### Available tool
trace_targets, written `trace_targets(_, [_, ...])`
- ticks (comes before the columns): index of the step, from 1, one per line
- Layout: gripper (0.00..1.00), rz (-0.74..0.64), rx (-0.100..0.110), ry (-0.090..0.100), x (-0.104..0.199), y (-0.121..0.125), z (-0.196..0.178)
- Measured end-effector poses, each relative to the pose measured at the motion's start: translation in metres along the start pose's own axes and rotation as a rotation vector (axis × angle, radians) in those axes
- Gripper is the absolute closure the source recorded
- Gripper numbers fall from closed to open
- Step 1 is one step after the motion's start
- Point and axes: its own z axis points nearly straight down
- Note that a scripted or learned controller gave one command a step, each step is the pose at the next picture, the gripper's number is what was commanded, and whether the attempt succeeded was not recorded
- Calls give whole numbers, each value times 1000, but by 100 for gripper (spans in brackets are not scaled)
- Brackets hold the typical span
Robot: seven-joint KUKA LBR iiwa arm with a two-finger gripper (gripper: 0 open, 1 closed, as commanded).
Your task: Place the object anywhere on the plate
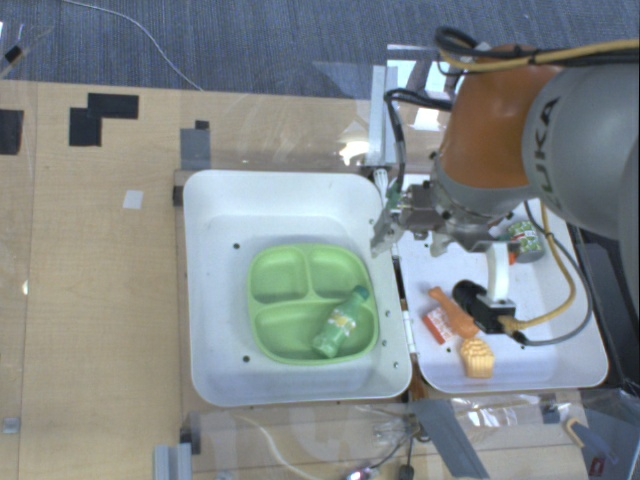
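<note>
A green divided plate [285,273] lies in the left white bin [215,268]. A small green plastic bottle [340,330] rests on its side in the plate's large front compartment, its cap towards the plate's right rim. My gripper [392,220] hangs under the orange-banded wrist, above the wall between the two bins and just right of the plate's back right corner. It is apart from the bottle, and I see nothing in it.
The right bin [560,368] holds an orange stick-shaped toy [452,311], a red and white packet [436,327], a yellow ridged toy [479,358] and a small green and white item [522,236] partly under the arm. The arm covers that bin's back half.
</note>
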Motion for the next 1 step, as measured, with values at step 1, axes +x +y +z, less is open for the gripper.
trace_targets(1, [0,0,0,0,0,0,0])
